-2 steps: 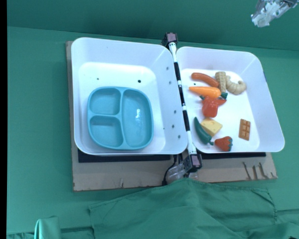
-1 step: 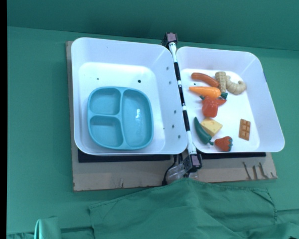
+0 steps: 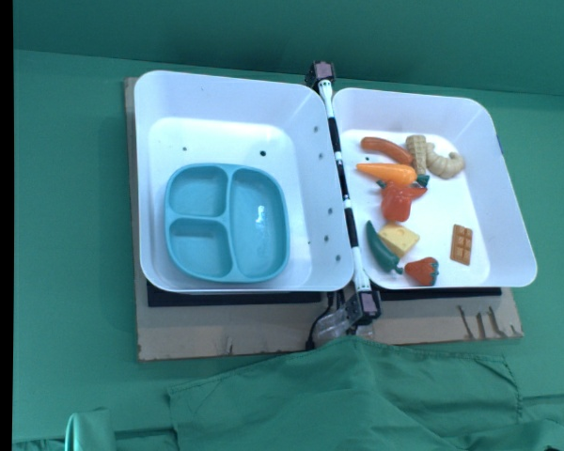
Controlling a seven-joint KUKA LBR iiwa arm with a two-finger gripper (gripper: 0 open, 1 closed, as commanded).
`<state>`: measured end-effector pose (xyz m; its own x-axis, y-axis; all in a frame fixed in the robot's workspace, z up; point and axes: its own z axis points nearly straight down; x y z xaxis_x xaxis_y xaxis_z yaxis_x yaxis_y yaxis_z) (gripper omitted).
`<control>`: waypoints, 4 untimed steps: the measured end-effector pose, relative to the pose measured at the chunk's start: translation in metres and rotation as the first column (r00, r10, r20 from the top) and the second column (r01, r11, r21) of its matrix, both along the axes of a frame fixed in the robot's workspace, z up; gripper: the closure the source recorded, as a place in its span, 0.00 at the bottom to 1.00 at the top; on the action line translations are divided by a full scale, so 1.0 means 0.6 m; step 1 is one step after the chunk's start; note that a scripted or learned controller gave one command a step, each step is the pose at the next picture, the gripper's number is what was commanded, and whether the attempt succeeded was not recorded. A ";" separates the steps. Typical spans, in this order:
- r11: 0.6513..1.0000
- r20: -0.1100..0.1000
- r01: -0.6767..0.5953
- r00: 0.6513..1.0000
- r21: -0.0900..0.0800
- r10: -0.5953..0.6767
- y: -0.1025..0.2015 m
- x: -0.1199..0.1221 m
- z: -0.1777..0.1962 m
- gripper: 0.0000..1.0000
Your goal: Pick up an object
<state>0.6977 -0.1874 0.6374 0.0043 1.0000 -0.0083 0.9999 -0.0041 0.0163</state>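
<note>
On the left sits a shallow white plastic bin [image 3: 226, 97]. Inside it lies a light blue plastic plate with three sections [image 3: 227, 222], flat on the bin floor. It looks like a place to put food later, so it has been left bare.

A thin black and white striped bar [image 3: 343, 195] runs between the two bins, right where they touch. It seems to mark the line between them.

Next comes the second white plastic bin [image 3: 493, 186]. All the small toy foods are here, so this is where a thing to pick up waits. They lie near the bin's left side, close together. There is a red toy sausage [image 3: 385, 148], an orange toy carrot [image 3: 387, 171], a bumpy beige toy [image 3: 432, 158], a red toy pepper [image 3: 401, 200], a long green toy pod [image 3: 378, 249] touching a yellow toy cheese wedge [image 3: 399, 240], and a little red toy with a green top [image 3: 422, 271]. A brown toy biscuit square [image 3: 462, 244] lies apart, so I think it is the easiest to grab.

I cannot tell if the gripper is open, closed or holding anything.

A flat brown cardboard sheet [image 3: 216, 341] lies under both bins. A green cloth [image 3: 357, 393] covers its front edge and half hides a shiny metal part [image 3: 334, 325]. I cannot make out what the beige toy is.
</note>
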 end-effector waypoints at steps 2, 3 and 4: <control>1.000 -0.011 0.007 1.000 0.005 -0.007 -0.002 -0.145 -0.003 1.00; 1.000 -0.013 0.003 1.000 0.008 -0.003 0.000 -0.318 -0.007 1.00; 1.000 -0.012 -0.003 1.000 0.007 0.003 0.057 -0.286 -0.010 1.00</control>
<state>0.5261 -0.1530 0.6314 0.0008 1.0000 -0.0015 1.0000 -0.0008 0.0045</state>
